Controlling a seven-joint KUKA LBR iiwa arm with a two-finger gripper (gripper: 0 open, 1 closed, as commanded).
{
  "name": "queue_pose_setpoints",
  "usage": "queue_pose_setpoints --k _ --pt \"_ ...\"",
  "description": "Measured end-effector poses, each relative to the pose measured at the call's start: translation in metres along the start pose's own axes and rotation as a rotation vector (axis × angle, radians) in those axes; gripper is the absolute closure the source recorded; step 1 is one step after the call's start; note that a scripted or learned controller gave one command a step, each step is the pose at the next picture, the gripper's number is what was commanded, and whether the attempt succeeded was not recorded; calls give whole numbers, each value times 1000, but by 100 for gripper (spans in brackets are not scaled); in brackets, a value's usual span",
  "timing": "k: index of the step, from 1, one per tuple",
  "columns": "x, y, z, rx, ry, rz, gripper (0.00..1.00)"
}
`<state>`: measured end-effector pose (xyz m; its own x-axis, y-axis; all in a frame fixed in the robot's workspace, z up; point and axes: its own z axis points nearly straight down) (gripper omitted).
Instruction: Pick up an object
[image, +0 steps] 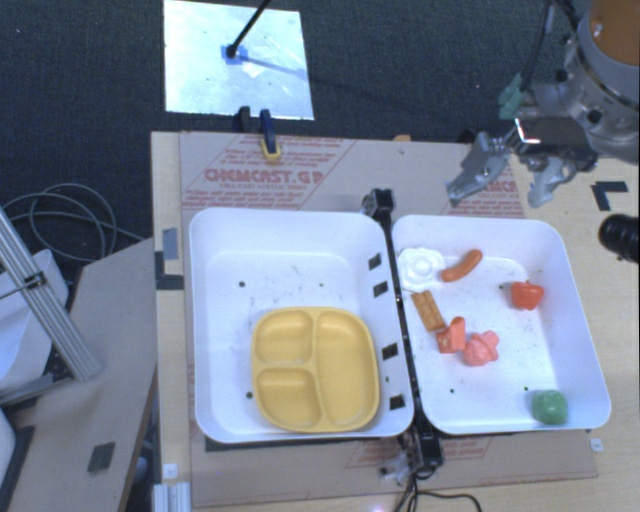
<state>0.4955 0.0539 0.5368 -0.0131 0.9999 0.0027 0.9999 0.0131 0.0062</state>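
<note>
From my feed, the desk carries two shallow white bins side by side. The left bin holds a yellow divided tray with three compartments, lying flat toward the bin's near side. The right bin holds all the small pieces.

The arm comes in at the top right, up above the far edge of the right bin, and its end effector hangs over the cardboard just beyond that bin's far rim. I see its two fingers spread apart with nothing between them, touching none of the items.

In the right bin, going down in size: a white fried-egg piece sits in the far left corner, with an orange sausage just beside it on the right. Nearer me, an orange strip lies along the left wall. Next to it are two pink-red pieces, one blocky and one lumpy, touching each other. A red pepper-like piece sits apart toward the right wall. A green round piece rests in the near right corner, well away from the others.
</note>
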Motion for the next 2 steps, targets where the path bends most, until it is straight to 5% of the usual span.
queue_pose_setpoints --k 2 --pt "79 -8 8 5 -1 6 0"
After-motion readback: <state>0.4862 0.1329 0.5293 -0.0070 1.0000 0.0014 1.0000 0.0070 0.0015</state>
